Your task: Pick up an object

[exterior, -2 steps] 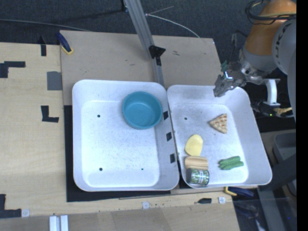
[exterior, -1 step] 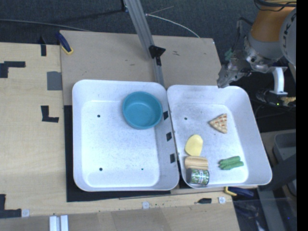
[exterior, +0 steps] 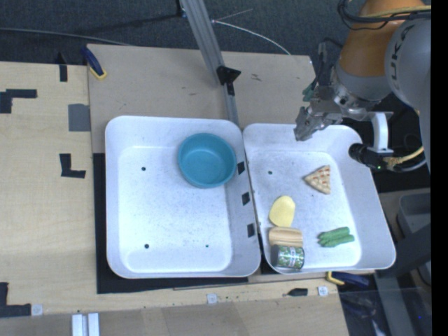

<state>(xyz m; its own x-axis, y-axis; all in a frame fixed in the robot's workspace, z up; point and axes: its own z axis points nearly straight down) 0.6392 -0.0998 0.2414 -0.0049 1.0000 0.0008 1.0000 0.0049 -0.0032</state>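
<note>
My gripper hangs over the far edge of the right bin, with nothing seen between its fingers. In that bin lie a pizza slice, a yellow oval piece, a green pea pod and a can on its side in the near left corner. The pizza slice is the closest of these to the gripper, a short way nearer the camera and to the right. A blue bowl sits in the far right part of the left bin.
A grey metal pole slants down to a clamp between the two bins at their far side. The arm's orange band and wrist fill the upper right. Black tape marks lie on the bench at the left.
</note>
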